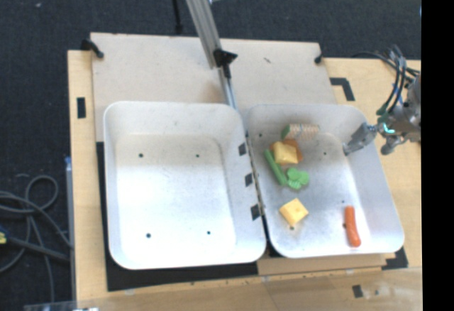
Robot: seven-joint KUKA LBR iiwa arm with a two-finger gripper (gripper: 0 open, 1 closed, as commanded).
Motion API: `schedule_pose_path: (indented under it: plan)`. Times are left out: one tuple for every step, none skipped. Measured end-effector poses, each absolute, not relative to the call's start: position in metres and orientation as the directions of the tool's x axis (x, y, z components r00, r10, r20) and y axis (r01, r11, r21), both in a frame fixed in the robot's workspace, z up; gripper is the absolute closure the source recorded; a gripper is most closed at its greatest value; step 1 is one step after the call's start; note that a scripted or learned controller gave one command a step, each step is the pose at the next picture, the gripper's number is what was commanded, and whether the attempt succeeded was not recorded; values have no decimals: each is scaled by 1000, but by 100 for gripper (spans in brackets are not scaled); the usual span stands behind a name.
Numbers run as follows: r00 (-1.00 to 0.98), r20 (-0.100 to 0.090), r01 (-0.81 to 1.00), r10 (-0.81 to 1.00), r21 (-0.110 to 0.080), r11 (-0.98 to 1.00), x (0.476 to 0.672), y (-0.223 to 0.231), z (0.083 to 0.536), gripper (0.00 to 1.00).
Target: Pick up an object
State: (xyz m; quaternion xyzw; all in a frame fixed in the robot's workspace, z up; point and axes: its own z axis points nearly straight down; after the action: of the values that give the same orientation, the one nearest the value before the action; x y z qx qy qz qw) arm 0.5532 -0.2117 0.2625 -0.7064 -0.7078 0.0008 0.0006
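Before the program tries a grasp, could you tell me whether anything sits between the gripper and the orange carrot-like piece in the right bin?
Nothing visible does. The gripper is at the right bin's upper right rim, and the orange piece lies alone below it, near the lower right corner, apart from the yellow block.

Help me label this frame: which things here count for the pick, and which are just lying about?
For the pick: gripper, yellow block, orange carrot, green piece, right bin.

Lying about: left bin, metal pole, cables.
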Motion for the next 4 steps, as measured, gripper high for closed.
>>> schedule_pose_path:
  plan:
    - [-3, -1, 1000, 1000, 2, 3, 554, -212, 265, 0]
    - [0, 0, 1000, 1000, -4, 0, 548, -211, 203, 0]
    - [2, -1, 1000, 1000, -3, -2, 548, -210, 161, 0]
    - [2, -2, 1000, 1000, -2, -2, 551, -217, 117, 0]
